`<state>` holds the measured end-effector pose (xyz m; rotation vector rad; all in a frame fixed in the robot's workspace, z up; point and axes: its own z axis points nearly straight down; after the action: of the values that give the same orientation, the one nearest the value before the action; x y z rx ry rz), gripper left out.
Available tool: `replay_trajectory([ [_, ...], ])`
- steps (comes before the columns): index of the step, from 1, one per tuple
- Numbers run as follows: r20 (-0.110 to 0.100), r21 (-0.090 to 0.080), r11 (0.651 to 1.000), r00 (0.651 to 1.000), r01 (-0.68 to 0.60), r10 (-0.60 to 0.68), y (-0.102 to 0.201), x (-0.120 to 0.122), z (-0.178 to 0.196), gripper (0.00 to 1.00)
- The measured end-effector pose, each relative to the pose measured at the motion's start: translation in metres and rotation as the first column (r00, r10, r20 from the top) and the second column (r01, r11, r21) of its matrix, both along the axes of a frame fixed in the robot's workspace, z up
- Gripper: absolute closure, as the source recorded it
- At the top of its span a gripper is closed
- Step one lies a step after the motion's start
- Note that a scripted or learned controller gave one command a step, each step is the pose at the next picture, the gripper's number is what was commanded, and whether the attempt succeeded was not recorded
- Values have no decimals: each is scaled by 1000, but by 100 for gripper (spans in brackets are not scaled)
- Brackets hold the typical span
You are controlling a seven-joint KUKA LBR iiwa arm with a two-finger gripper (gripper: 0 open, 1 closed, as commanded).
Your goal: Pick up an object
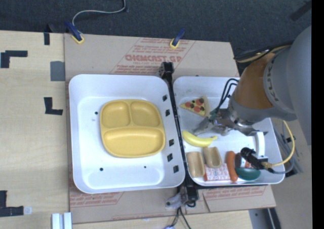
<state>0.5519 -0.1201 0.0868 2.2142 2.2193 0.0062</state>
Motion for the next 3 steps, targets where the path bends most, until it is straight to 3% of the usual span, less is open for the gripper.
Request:
replay_trajectory([
  [1, -2, 0, 1000, 1000, 0, 0, 20, 66, -1, 0],
  [2, -5, -2, 1000, 1000, 0, 0, 19, 65, 9, 100],
  [3, -4, -2, 1000, 1000, 0, 0, 19, 65, 9, 0],
])
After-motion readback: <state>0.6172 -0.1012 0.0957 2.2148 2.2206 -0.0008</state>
